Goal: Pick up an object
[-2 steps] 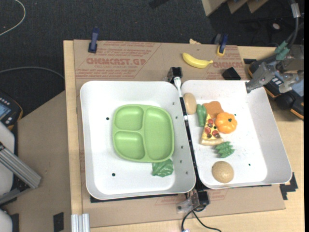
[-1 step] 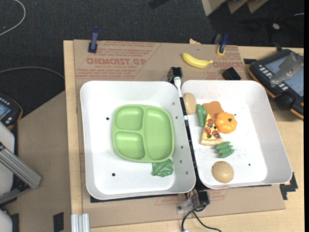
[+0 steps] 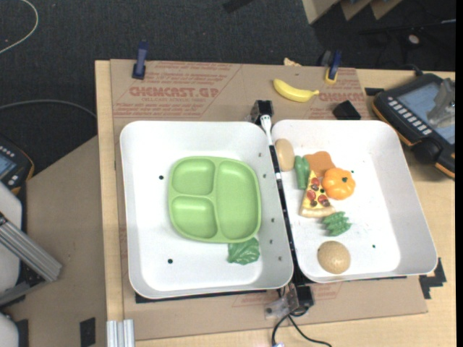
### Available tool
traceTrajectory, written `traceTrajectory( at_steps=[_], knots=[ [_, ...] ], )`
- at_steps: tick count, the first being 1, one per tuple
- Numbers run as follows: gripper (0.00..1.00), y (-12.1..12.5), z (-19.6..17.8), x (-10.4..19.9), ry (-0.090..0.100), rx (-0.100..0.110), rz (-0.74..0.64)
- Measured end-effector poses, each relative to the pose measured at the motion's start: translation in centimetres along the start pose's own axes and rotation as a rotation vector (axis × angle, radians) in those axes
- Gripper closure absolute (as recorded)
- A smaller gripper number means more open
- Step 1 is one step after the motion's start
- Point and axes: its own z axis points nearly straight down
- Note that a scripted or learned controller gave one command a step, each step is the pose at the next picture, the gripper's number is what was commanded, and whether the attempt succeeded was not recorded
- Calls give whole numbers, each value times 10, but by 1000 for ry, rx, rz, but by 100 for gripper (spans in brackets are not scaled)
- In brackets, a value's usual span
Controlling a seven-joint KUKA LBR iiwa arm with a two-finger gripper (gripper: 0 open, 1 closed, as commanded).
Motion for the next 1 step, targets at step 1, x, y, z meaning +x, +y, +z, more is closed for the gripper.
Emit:
traceTrajectory(
  at_steps=[1],
  knots=[
    [100,-2,64,-32,2,12,6]
  ],
)
